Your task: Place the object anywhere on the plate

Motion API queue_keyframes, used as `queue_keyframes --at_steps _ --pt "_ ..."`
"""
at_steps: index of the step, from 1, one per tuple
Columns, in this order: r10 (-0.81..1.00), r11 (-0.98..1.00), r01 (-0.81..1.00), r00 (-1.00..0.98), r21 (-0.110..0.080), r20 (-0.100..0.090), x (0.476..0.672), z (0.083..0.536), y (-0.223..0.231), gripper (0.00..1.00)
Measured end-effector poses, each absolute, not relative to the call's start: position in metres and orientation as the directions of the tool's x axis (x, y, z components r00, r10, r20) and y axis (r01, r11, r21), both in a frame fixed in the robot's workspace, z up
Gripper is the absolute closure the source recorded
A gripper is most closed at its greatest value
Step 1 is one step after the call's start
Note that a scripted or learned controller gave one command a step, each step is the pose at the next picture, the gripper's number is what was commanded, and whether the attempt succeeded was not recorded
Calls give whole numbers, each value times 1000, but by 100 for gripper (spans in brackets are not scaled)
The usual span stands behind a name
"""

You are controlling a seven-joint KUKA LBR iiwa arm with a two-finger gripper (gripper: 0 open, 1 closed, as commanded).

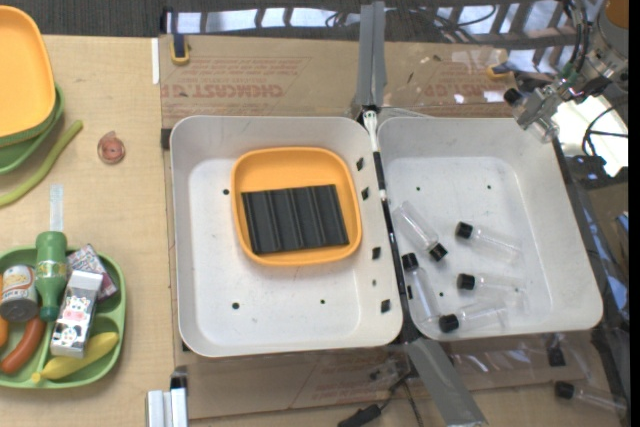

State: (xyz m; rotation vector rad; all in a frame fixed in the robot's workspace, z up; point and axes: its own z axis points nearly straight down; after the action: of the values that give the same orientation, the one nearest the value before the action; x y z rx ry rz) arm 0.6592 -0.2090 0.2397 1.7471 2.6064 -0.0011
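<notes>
An orange square plate (292, 163) lies in the left white bin (200, 295), with a dark grey ribbed slab (296, 219) flat on its middle. Several clear tubes with black caps (432, 240) are scattered over the lower part of the right bin (545, 205). My gripper (533, 109) hangs at the far right corner of the right bin, just above its rim and well away from the tubes and the plate. I see nothing in it.
A metal divider (372, 55) runs back from between the bins. On the bench at the left stand an orange and green plate stack (20, 85) and a green tray of toy food (60, 315). Cables trail beside the arm at the right.
</notes>
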Motion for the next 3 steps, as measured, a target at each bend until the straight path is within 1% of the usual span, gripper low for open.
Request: queue_keyframes --at_steps 1,2,3 --pt "878 479 878 -479 1 -3 659 268 -222 100" --pt "790 613 790 -613 1 -4 660 335 -222 100" --pt "728 686 728 -686 1 -3 656 407 -222 100"
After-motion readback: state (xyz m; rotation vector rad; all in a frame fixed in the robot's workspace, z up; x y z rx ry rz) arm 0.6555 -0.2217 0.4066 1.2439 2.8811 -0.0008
